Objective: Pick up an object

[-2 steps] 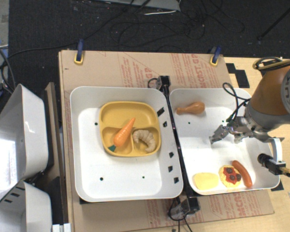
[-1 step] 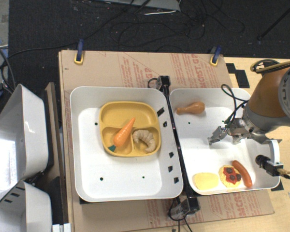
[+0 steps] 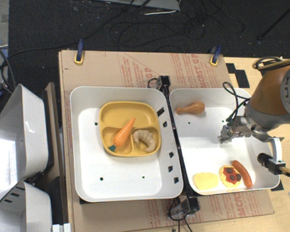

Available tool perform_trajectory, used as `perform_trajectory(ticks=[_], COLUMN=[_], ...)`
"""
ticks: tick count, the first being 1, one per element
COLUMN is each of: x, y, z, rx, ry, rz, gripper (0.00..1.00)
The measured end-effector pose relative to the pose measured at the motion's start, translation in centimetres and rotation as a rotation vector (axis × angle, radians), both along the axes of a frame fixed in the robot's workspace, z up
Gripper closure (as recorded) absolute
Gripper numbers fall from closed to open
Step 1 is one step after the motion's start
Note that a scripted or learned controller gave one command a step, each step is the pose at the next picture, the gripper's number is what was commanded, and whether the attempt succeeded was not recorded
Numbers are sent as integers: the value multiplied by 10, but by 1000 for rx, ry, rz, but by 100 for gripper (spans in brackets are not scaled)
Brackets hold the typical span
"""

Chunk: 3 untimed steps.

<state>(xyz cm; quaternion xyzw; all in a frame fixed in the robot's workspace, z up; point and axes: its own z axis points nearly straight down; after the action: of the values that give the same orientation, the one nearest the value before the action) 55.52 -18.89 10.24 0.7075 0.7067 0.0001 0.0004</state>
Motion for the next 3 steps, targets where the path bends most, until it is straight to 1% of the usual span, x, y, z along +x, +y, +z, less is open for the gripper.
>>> perform_trajectory(ticks=[1,2,3], x=[3,4,12], y=[-4,-4,40], z=[63,117,122], rx=[-2,-2,1], ry=[-5,-6,-2], rz=[3,4,8], gripper=[100,100,100])
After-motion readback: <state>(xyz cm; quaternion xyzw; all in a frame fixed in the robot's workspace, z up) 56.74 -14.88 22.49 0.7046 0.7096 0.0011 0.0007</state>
